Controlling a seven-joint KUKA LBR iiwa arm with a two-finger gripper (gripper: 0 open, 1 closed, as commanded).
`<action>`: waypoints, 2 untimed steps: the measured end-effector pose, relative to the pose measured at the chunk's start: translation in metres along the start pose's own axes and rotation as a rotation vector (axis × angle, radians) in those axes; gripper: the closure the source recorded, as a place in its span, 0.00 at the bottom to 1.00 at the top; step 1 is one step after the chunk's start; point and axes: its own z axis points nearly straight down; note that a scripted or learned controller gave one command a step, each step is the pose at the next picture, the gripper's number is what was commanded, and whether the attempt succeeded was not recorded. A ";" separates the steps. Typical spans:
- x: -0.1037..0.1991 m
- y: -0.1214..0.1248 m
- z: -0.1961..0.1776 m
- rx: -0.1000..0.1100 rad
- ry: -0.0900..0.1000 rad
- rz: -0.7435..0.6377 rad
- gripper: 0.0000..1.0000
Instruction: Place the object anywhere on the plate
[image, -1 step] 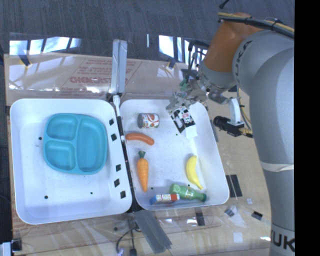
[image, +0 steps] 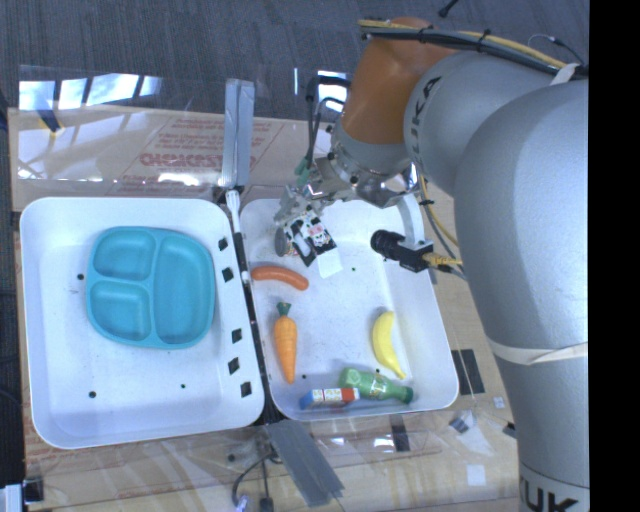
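Bottle (image: 376, 385): green plastic, lying flat at the bottom of the right bin (image: 432, 330), with a small red-capped tube (image: 328, 397) just beside it.
Banana (image: 386, 343): smooth yellow curve, lower right of that bin.
Carrot (image: 286, 343): orange taper, green top, centre-left.
Sausage (image: 279, 276): glossy orange-red, just below the gripper.
Gripper (image: 303, 228): down at the top of the right bin; can't tell if it's open, closed or holding anything.
Plate (image: 152, 286): teal, three compartments, in the left bin (image: 60, 400), well apart from the toys.
Tip: I'd guess the sausage is the target; grab it mid-length, lift clear over the divider, and drop it flat into the big compartment.
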 end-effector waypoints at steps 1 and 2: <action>0.075 0.017 0.012 0.000 0.000 -0.061 1.00; 0.140 0.031 0.011 -0.002 -0.002 -0.286 1.00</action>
